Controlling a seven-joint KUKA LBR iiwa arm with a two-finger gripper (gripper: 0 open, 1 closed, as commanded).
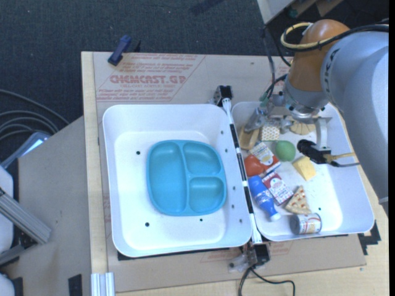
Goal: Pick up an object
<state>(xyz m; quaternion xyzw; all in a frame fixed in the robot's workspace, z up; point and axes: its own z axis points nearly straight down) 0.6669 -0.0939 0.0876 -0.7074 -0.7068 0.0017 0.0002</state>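
Where dark carpet (92, 11) shows, a brown bench (154, 73) with two white bins (123, 227).

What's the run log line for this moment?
arm: over right bin's far end | gripper: low among items, near cracker | grasp: unconfirmed | left bin: blue divided tray

Left bin (117, 165) roomy; right bin (352, 208) crowded with items.
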